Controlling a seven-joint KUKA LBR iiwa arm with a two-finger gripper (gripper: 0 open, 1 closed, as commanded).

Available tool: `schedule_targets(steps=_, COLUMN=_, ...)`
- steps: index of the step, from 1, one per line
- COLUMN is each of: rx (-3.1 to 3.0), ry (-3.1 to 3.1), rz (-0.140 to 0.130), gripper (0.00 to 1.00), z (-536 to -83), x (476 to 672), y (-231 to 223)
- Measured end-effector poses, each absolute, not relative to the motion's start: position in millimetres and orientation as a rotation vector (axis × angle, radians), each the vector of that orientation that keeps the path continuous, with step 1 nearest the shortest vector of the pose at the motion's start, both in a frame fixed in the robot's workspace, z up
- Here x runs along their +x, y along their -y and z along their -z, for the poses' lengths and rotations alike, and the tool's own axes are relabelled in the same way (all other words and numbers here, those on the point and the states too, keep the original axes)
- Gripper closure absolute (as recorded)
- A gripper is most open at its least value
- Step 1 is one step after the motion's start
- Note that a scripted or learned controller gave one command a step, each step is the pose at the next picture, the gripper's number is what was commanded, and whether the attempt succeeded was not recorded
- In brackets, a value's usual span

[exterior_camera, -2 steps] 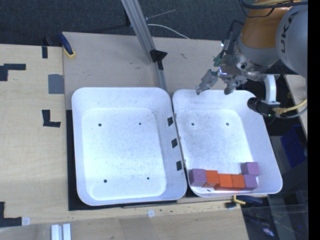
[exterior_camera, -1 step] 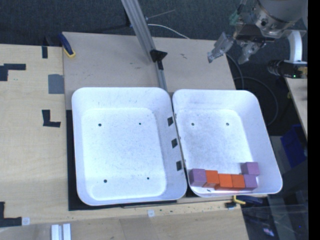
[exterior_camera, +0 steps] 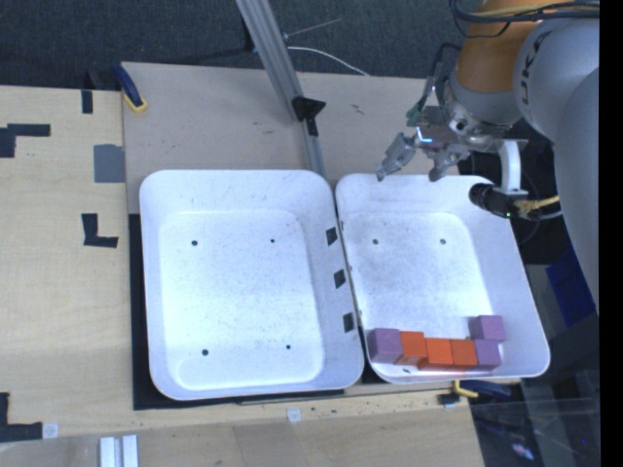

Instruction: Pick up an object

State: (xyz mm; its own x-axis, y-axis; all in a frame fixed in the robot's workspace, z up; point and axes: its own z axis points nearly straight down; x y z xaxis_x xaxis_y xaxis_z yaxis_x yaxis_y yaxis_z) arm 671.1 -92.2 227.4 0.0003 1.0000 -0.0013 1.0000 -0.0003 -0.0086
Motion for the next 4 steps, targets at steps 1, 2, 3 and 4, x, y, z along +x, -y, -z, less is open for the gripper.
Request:
schedule_targets(steps=1, rx=-2.220, ry=2.220, rz=-0.008, gripper=0.00, z=-198.4, x=680.6, y=109.3)
schedule_targets(steps=2, rx=-2.214, ry=2.227, rz=0.004, gripper=0.00, z=-275.1, x=575.5, y=34.9)
schedule_targets(steps=3, rx=-2.223, ry=2.220, rz=-0.006, gripper=0.00, z=-244.2, x=608.9, y=72.3)
schedule_targets(steps=4, rx=-2.208, ry=2.226, rz=-0.005, gripper=0.00, z=-188.1, x=632.1, y=-14.6)
